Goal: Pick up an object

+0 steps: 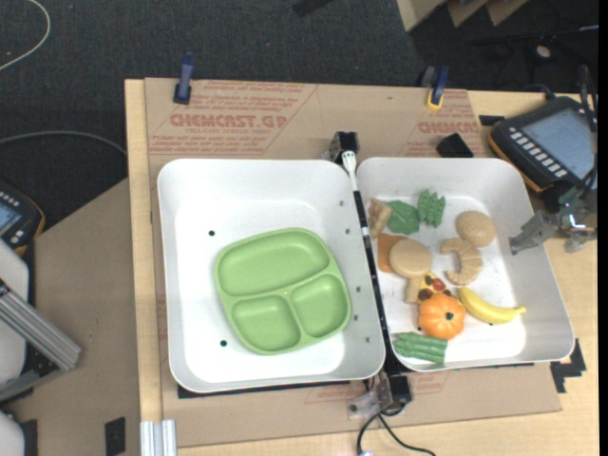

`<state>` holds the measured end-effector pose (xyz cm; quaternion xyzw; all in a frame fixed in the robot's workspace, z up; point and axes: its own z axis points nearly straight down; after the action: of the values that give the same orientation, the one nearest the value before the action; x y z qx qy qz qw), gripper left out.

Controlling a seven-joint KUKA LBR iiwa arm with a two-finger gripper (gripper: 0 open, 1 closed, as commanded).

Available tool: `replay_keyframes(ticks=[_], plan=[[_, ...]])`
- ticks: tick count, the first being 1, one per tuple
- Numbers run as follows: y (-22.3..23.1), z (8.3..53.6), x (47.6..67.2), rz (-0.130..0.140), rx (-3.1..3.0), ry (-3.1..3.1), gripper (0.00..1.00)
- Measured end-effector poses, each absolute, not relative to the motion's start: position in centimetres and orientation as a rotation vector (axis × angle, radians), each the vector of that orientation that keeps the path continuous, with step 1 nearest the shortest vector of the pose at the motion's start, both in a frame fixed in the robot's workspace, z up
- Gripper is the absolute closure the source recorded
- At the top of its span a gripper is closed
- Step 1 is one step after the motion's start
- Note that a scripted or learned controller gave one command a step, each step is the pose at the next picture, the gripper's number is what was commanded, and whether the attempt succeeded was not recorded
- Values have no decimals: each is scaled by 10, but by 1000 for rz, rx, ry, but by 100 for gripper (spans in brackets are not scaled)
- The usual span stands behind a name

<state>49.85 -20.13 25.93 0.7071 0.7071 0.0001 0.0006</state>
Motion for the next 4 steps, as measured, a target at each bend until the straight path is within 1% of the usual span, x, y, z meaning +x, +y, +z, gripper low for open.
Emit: replay_keyframes(ticks=[1, 2, 3, 4], plan=[[-166, 122, 476, -8, 2231, 2233, 0], [-129, 191, 480, 5, 2214, 2223, 0], [-90, 117, 478, -5, 2224, 2232, 0], [-52, 250, 482, 17, 2207, 2222, 0]])
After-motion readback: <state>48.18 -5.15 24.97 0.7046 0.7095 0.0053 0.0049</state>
